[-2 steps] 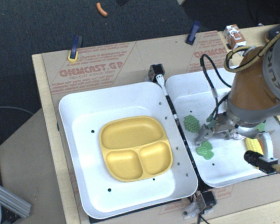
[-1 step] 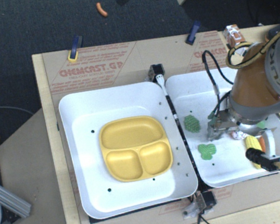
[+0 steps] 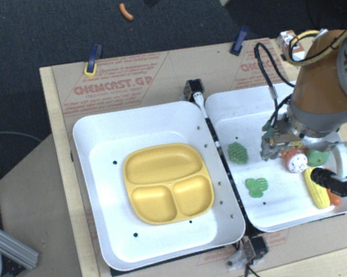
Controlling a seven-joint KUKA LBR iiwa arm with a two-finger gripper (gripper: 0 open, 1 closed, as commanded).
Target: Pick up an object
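Note:
My gripper hangs low over the middle of the right bin, below the grey and orange wrist. Just left of it lies a green leafy toy, close to the gripper but not visibly held. A second green toy rests nearer the front. A red and white ball-like toy and a small green piece sit right beside the gripper on its right. A yellow corn cob lies at the front right, with an orange piece at its end.
The left bin holds a yellow three-compartment plate. A black divider clip sits between the bins at the back. The arm's body covers the right bin's far right side.

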